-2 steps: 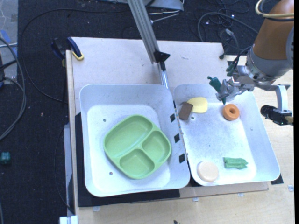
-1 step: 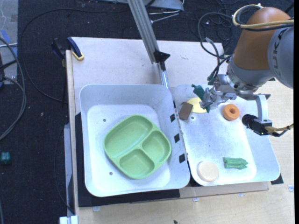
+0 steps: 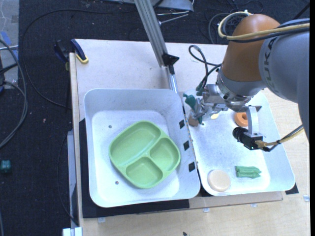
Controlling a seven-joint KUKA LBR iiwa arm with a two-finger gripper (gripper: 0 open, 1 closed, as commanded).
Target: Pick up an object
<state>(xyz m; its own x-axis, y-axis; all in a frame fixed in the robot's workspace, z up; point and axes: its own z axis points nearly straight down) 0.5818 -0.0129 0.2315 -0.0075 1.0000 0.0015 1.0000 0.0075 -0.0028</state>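
My gripper (image 3: 198,114) hangs low over the left end of the right bin (image 3: 275,176), close to the wall shared with the left bin. A small brown thing (image 3: 195,122) shows right at its tip; I cannot tell whether it is held. An orange ring (image 3: 240,118) lies just right of the wrist, partly hidden by the arm. A green leafy piece (image 3: 247,171) and a cream round disc (image 3: 218,180) rest near the bin's front edge.
The left bin (image 3: 98,112) holds a light green divided plate (image 3: 144,154). A metal pole (image 3: 153,28) slants down from the top to the bins' back edge. Black cabling and a black fitting (image 3: 248,139) hang off the arm over the right bin.
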